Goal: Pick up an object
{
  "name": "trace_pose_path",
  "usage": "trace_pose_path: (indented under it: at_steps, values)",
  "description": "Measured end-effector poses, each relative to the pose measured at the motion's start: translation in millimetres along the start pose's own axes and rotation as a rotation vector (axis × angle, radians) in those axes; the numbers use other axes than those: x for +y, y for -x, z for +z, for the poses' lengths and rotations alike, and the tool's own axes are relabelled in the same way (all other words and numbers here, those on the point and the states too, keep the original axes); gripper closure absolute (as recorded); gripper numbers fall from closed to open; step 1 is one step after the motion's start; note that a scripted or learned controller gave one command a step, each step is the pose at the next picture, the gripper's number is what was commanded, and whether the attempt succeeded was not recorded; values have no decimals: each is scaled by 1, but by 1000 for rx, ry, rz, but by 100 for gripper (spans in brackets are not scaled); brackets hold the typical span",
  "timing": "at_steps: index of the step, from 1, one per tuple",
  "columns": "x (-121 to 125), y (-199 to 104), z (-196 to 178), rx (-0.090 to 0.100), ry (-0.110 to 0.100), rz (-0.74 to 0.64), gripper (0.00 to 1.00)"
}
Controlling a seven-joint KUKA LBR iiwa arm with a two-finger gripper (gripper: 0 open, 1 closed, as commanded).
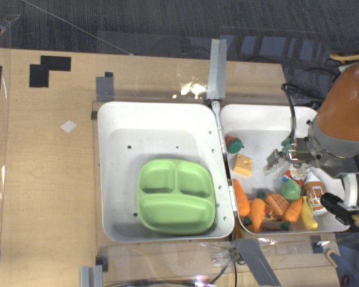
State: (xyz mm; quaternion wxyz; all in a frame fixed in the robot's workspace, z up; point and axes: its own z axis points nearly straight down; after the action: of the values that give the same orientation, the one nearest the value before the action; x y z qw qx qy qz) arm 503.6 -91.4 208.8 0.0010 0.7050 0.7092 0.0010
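**Choosing a clean grasp**

While the claw [279, 158] hangs over the right white plastic bin [257, 121], fingers apart and holding nothing, a small yellow cheese wedge [243, 165] beside it lies isolated; target that, avoiding the crowded toys beneath.

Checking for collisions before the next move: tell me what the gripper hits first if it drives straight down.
Likely the green toy just below the gripper in the right bin; depth is unclear from this slanted view.
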Motion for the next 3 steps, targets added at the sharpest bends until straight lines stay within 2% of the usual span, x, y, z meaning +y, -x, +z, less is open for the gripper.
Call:
trace_pose_path:
  at_steps: [1, 2, 3]
  values:
    - [-16, -9, 111, 0, 2, -14, 0]
    - [4, 30, 116, 8, 12, -140, 0]
    - [-8, 28, 115, -1, 26, -152, 0]
